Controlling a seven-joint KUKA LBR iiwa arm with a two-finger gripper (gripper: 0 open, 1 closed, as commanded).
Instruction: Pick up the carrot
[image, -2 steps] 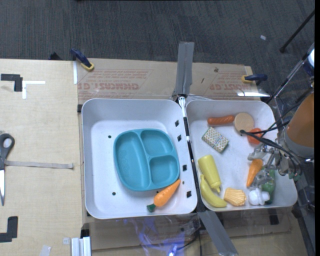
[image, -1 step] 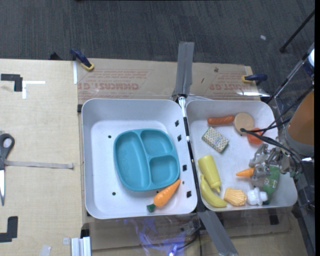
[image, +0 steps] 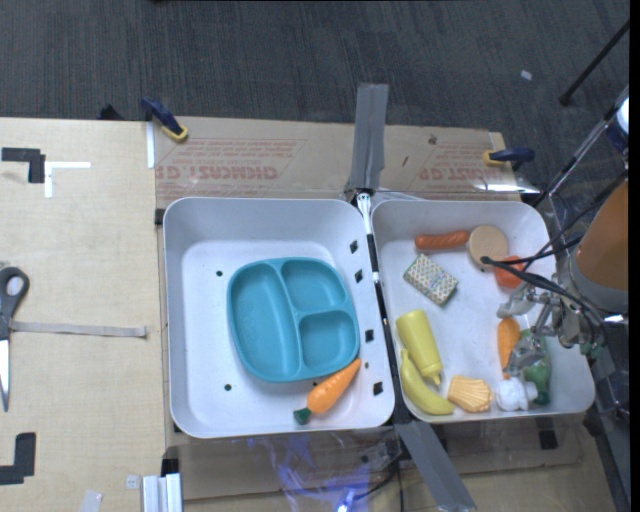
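The gripper (image: 530, 345) hangs low in the right bin (image: 455, 415) beside an orange piece — its grip I cannot tell. The carrot (image: 332, 390) lies in the left bin (image: 180, 330), touching the blue plate (image: 293, 318) — its front edge.

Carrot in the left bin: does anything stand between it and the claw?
Yes. The claw is in the right bin; the carrot lies beyond the bins' shared walls, with the yellow bottle and banana in between.
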